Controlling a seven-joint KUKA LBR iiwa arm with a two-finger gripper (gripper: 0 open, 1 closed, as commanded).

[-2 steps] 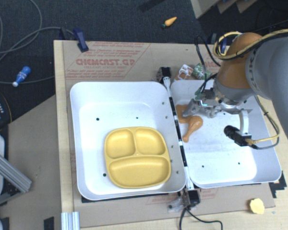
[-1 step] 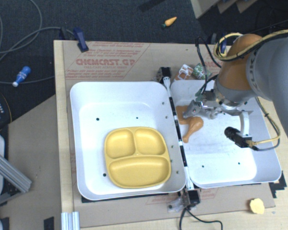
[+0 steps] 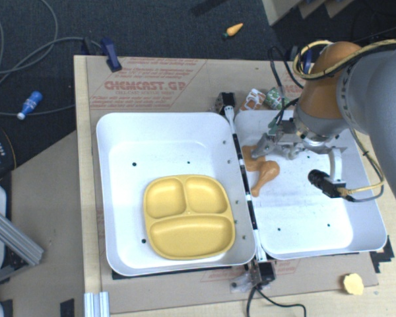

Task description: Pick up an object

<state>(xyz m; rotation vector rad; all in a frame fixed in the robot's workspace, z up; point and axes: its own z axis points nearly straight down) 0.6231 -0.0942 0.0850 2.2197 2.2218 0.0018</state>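
- Gripper (image 3: 272,142) hangs low over the right bin (image 3: 317,233), near its left wall; whether it is apart or together, I cannot tell.
- Brown drumstick toy (image 3: 264,174) lies just below it, probably the target.
- Yellow tray (image 3: 187,215) sits in the left bin (image 3: 155,134).

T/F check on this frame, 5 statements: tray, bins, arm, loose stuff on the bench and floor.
1. The yellow divided tray lies in the left bin. True.
2. The tray has two compartments. False: it has three, two small ones on top and one wide one below.
3. A tan drumstick-shaped toy lies in the right bin, near the divider between the bins. True.
4. The arm hangs over the left bin. False: it is over the right bin, above the toy's upper end.
5. A blue bottle stands on the bench beside the tray. False: it lies on the dark floor, left of the bench.
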